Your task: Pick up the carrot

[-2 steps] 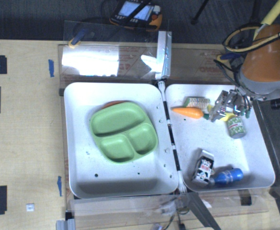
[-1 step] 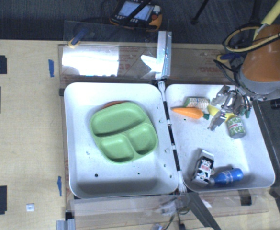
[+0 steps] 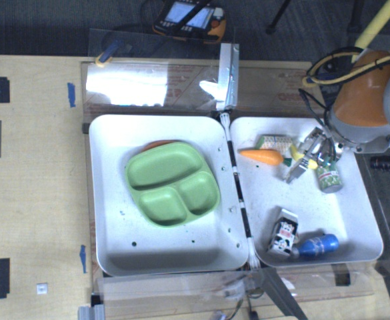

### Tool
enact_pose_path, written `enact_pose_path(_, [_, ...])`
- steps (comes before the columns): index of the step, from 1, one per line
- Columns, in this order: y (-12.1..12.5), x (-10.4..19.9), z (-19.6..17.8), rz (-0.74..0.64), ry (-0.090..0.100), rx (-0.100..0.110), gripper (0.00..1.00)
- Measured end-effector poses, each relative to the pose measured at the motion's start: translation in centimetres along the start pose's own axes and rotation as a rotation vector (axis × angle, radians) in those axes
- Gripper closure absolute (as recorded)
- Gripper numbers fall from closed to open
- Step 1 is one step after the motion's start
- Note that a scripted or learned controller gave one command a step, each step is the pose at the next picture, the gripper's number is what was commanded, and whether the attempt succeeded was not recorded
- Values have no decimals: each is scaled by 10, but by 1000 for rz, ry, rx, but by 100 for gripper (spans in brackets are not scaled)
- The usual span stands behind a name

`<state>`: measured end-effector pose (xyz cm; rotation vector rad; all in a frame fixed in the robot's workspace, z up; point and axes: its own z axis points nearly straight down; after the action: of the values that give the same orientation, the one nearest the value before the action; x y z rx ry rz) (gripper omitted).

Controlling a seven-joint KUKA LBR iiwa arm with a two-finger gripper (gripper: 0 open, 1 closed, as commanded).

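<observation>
The orange carrot (image 3: 262, 157) lies in the upper left part of the right bin (image 3: 355, 239), its thin end pointing left toward the divider. My gripper (image 3: 303, 161) hangs just right of the carrot's thick end, its metal fingers angled down and to the left. A yellow piece sits by the fingers, and I cannot make out whether anything is between them. The carrot rests on the bin floor, apart from the fingers.
A green divided plate (image 3: 173, 183) fills the middle of the left bin (image 3: 108, 245). In the right bin lie a small packet (image 3: 275, 142) behind the carrot, a green-labelled jar (image 3: 329, 178), a black-and-white carton (image 3: 284, 235) and a blue bottle (image 3: 318, 245).
</observation>
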<state>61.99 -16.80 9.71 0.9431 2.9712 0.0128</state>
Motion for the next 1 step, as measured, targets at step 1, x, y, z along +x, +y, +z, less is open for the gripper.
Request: enact_pose_path(1, [59, 41, -57, -241, 15, 9, 0])
